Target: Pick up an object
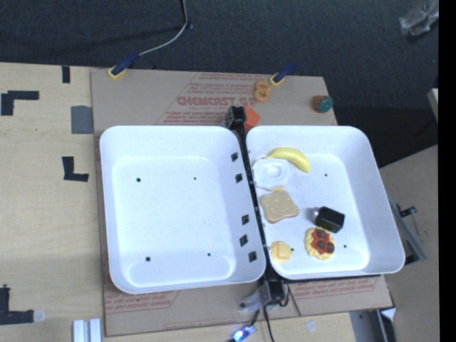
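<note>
Nothing picked yet; the gripper (420,16) waits at one o'clock, state untellable; next, descend onto the banana (290,157).

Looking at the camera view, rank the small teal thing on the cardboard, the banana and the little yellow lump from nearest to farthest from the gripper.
The gripper is at the view's top right, off the bench.
1. Teal thing, on the cardboard beyond the right bin.
2. Banana, at the right bin's far side.
3. Yellow lump, at the right bin's near left corner.
</note>
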